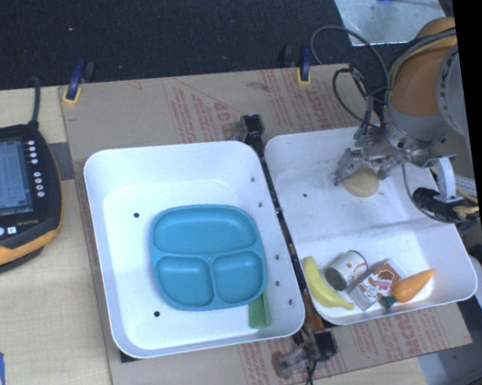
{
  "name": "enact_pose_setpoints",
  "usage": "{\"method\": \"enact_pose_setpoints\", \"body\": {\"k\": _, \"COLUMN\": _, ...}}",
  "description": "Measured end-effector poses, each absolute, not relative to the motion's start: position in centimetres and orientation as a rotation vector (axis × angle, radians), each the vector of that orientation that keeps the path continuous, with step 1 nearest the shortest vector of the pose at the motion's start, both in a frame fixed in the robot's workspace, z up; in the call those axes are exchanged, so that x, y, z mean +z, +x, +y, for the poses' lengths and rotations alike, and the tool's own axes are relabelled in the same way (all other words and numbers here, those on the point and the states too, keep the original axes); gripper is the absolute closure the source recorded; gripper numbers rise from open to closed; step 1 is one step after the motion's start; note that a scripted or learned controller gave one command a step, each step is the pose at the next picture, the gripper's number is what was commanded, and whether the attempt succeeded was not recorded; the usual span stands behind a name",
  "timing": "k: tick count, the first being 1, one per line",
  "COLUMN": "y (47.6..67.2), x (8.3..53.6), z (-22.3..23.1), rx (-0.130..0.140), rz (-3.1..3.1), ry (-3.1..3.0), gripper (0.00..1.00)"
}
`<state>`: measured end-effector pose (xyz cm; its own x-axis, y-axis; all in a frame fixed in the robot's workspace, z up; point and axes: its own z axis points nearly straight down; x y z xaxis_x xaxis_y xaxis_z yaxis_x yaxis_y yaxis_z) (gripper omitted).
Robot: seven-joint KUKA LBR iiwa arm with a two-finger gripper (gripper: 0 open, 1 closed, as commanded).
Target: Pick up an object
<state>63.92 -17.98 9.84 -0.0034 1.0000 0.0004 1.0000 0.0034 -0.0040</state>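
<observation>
Down in the right bin (307, 156), the gripper (363, 168) sits right over a pale rounded object (362, 184) at about one o'clock of that bin; whether it has hold of it, I cannot tell. Toward six o'clock lie a banana (322, 286), a small can (346, 269), a printed packet (377, 285) and a carrot (414, 286). Over in the left bin (106, 174), a blue divided plate (207, 255) has a green piece (258, 312) at its five o'clock.
</observation>
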Motion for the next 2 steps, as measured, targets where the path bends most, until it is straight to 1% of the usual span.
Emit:
{"method": "enact_pose_setpoints", "body": {"k": 1, "y": 65.6, "x": 9.2, "z": -21.0, "rx": 0.002, "rz": -2.224, "ry": -2.217, "gripper": 0.0}}
{"method": "enact_pose_setpoints", "body": {"k": 2, "y": 64.9, "x": 9.2, "z": -17.6, "rx": 0.004, "rz": -2.224, "ry": -2.214, "gripper": 0.0}}
